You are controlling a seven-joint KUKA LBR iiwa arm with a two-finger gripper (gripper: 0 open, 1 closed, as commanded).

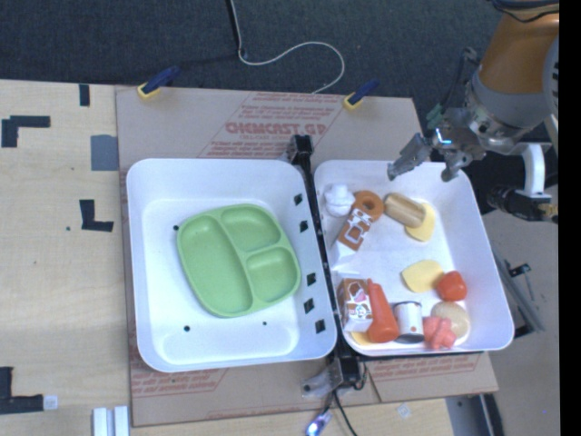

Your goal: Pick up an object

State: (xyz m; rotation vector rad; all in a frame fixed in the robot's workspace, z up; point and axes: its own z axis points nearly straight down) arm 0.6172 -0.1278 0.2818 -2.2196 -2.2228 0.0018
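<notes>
Claw [425, 161] hangs spread wide with nothing in it, we'd say, over the right bin's [486, 243] far edge, near the hotdog toy [405, 210].

I see the bench [54, 271], pale wood with black marks, carrying a cardboard sheet [263, 130] with red print. On that sheet sit the left bin [150, 207] and the right bin [486, 271], touching side by side. Beyond the sheet's far edge, a white cable [290, 54] loops across dark carpet [109, 21].
</notes>
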